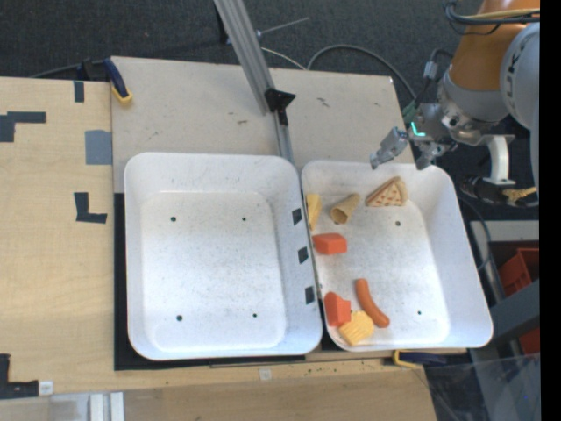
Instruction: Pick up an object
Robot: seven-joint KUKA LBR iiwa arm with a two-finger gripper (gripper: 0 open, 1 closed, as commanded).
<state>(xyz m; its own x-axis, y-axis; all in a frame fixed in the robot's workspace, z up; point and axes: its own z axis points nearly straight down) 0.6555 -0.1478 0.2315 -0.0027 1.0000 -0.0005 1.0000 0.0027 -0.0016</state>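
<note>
Sausage (372,303) looks like the easiest pick: lies on the floor of the right bin (456,261), toward the near side, just right of an orange block (337,309) and a yellow corn piece (357,328), maybe touching the corn at its near end, hard to tell. Long axis runs diagonal, far-left to near-right, no real head or tail to it. Gripper (405,150) hangs above the far rim of that bin, fingers spread apart, nothing between them. Best bet, probably: swing toward the near side, twist the wrist so the fingers sit across the short width rather than along the length, then drop straight down over the middle. Worth keeping the left finger clear of the block, tight gap there. Also in the bin farther back: pizza slice (387,194), cone (344,208), red block (330,244), yellow bit (313,210). Left bin (210,169) not needed.
</note>
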